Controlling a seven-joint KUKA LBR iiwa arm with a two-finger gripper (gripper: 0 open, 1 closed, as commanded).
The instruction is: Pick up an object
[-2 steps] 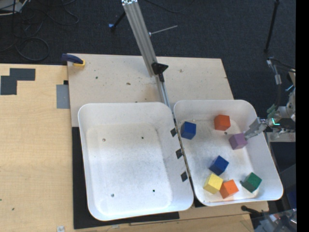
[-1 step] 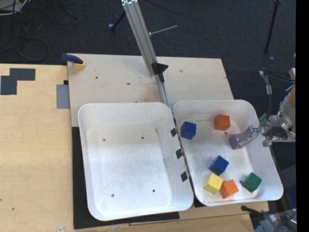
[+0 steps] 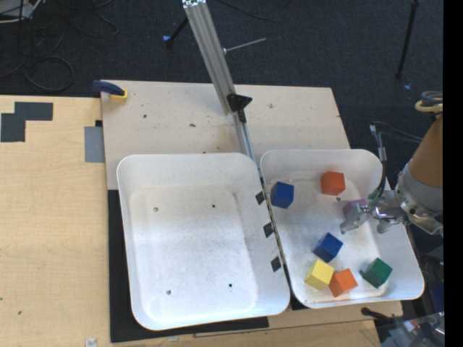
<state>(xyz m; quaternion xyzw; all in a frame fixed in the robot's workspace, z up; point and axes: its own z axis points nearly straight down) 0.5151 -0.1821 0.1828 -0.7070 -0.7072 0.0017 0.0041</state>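
Overhead, the fixed camera looks down at a slant on a pale wooden surface (image 3: 217,118) carrying two shallow white plastic bins side by side. The left bin (image 3: 130,194) has a bare, speckled floor. The right bin (image 3: 304,161) holds six small cubes. A dark blue cube (image 3: 282,194) sits close to the bin's left wall, near the divide between the bins. An orange cube (image 3: 333,183) lies toward the far rim, with open floor around it. A second blue cube (image 3: 328,246) rests near the middle. Along the near rim, a yellow cube (image 3: 319,274) and a second orange cube (image 3: 343,282) touch or nearly touch each other, and a green cube (image 3: 376,272) sits just beside them toward the right corner.

The grey arm (image 3: 427,179) reaches in over the right bin's right rim. Its metal hand (image 3: 356,217) hovers above the floor between the far orange cube and the middle blue cube; how far its fingers are parted cannot be told, and no cube is seen between them. A small purplish patch shows at the hand, too blurred to identify. A slanted aluminium bar (image 3: 213,53) runs from the far edge down toward the bins.
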